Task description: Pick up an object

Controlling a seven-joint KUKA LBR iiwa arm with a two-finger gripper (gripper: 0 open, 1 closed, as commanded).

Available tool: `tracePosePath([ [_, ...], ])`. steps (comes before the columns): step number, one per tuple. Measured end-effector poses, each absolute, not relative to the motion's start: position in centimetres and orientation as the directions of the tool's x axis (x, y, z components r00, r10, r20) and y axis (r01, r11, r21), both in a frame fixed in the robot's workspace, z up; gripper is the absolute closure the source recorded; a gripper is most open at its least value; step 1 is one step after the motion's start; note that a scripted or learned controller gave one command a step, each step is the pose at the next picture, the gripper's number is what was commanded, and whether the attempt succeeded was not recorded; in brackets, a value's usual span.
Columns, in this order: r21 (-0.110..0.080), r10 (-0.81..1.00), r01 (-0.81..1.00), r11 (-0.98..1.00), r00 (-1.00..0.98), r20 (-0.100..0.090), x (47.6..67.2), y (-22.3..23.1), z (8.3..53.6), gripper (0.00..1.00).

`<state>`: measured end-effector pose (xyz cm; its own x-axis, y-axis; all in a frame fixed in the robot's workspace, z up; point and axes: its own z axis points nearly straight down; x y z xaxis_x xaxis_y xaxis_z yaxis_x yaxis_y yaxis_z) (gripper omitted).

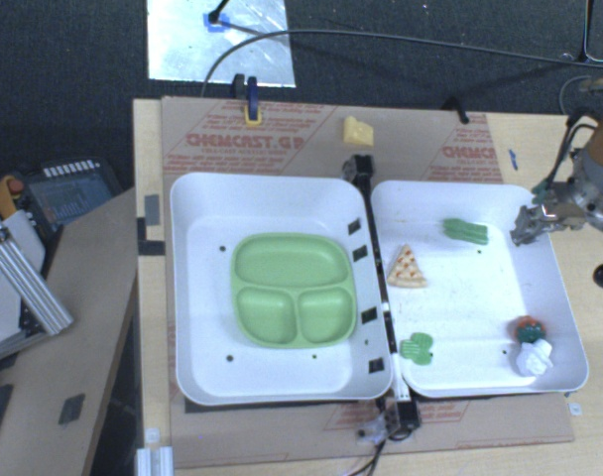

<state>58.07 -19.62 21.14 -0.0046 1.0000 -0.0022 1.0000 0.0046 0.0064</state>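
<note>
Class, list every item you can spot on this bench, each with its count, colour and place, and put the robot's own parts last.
Bins: two, white, side by side on the bench.
Divided plate: one, light green, in the left bin.
Pizza slice toy: one, orange-tan, right bin, near its left wall.
Long green toy: one, right bin, upper part.
Small green toy: one, right bin, lower left corner.
White toy with red-green top: one, right bin, lower right.
Yellow block: one, behind the bins.
Pincer: one, grey, at the right bin's right edge.

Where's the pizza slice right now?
The pizza slice lies in the right bin, near its left wall, with the green tray in the neighbouring bin.
</note>
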Motion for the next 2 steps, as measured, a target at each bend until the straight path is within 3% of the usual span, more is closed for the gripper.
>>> tracePosePath([
  [1, 0.007, 1.0, 1.0, 0.005, -0.005, -0.002, 58.2, -19.7, 26.0, 1.0],
  [2, 0.003, 1.0, 1.0, 0.009, -0.009, 0.001, 59.2, -14.2, 24.7, 1.0],
])
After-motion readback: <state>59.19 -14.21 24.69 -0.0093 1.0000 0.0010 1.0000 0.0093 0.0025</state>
